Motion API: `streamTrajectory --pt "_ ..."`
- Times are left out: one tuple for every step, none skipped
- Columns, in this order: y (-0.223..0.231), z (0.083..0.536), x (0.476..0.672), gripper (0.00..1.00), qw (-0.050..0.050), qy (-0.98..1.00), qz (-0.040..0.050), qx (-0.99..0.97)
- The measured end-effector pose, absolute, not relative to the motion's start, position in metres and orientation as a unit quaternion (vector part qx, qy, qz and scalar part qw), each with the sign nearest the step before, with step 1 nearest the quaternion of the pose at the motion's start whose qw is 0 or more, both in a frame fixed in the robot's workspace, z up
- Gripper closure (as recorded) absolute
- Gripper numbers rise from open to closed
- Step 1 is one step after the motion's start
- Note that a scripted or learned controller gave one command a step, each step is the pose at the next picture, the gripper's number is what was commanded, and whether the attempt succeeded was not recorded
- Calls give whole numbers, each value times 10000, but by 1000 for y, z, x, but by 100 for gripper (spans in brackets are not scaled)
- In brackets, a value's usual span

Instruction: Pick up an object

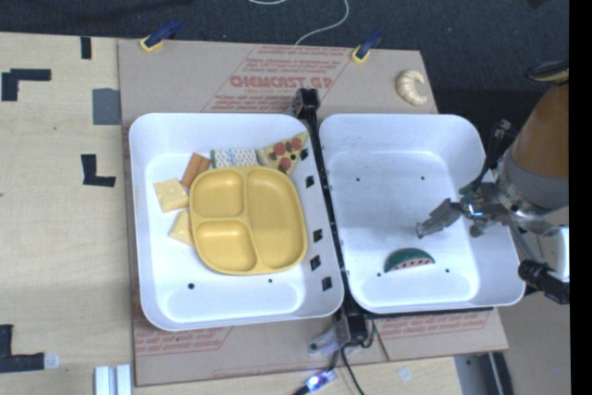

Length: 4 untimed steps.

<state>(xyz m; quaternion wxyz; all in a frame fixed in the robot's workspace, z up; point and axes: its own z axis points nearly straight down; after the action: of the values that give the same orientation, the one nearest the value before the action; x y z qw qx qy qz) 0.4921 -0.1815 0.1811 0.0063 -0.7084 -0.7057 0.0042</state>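
The arm point(548, 148) is cut off by the right edge, so that little beyond its orange band and wrist is seen. The gripper point(435, 222) is seen at a slant, and whether its fingers are parted cannot be told. Several small items point(190, 169) in the left bin point(148, 227) are partly covered by the yellow plate point(248, 219); what they are cannot be made out. The print on the cardboard point(277, 80) is too blurred to be read.

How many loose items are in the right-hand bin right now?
1: a watermelon slice toy lying near the front wall of the right bin, just below the gripper. Nothing else shows there.
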Motion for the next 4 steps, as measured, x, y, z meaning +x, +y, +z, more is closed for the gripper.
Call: streamTrajectory --pt "-181 187 495 0 10 -7072 10 -7071" --pt "-181 144 495 0 24 -7074 16 -7068" --pt "-179 91 494 0 20 -7073 8 -7069" --pt "-179 103 494 100 25 -7078 7 -7064"
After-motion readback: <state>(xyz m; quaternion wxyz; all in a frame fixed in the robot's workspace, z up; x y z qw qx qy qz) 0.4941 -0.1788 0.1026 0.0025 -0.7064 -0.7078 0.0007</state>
